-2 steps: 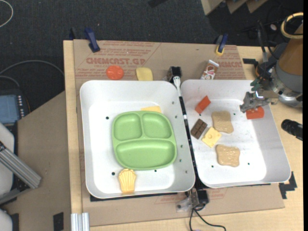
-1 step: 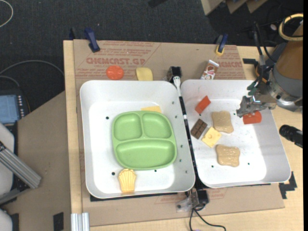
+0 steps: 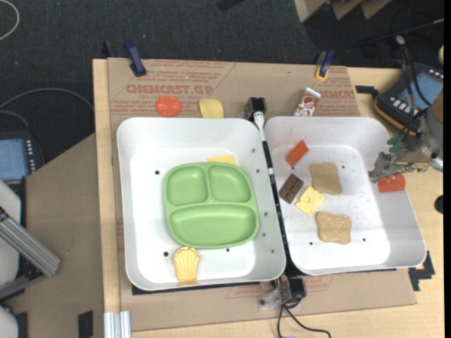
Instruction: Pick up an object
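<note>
Near edge first. Left bin (image 3: 134,210): one yellow shell-shaped toy (image 3: 186,264) at the near wall, just in front of one green divided plate (image 3: 210,204). One pale yellow slice (image 3: 222,160) pokes out from behind the plate's far rim.

Right bin (image 3: 338,129): two toast slices. The near toast slice (image 3: 333,227) lies toward the front and the far toast slice (image 3: 325,178) sits behind it. Between them, to the left, is one yellow cheese piece (image 3: 309,201), and one brown chocolate bar (image 3: 290,187) touches the cheese's left corner. One red block (image 3: 297,152) lies further back, apart from the rest.

Task thing: one orange-red block (image 3: 392,182) on the right bin's right wall, well apart from the food pieces in the middle. My gripper (image 3: 396,163) hangs right over it; the block sits just on the gripper's near side, directly under the tip. Whether they touch, can't tell. Released or clenched, can't tell either; the tip is too cluttered to read. So I don't count the block as held.

Behind the bins, on the brown board (image 3: 232,79):
- one orange round piece (image 3: 168,105)
- one yellow piece (image 3: 211,108) just beside it
- one black-and-white marker (image 3: 256,111) lying at the seam between the bins
- one small carton (image 3: 307,103), tilted

At the far edge, two blue clamps grip the board: left clamp (image 3: 134,58) and right clamp (image 3: 323,63).
</note>
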{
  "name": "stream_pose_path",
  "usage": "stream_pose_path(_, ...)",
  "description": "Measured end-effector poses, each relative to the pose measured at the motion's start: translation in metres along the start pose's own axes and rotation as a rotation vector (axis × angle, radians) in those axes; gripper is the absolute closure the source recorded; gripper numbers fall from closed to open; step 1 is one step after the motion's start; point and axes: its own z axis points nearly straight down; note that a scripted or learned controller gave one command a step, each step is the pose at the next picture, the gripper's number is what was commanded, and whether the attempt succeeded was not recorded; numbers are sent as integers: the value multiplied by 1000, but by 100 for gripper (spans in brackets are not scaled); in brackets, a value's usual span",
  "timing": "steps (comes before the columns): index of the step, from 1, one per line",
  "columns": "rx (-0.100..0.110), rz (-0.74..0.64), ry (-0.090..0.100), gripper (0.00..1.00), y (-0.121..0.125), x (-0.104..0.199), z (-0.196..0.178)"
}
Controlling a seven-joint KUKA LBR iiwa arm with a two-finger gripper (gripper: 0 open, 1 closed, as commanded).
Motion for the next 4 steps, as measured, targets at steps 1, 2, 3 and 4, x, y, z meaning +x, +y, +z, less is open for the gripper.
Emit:
stream_pose_path(1,-10,-11,0,100,59,49,-12)
stream_pose_path(2,2,-10,5,100,27,112,-6)
stream_pose_path(3,1,-9,4,100,11,151,-15)
stream_pose_path(4,-13,-1,-5,100,9,70,111)
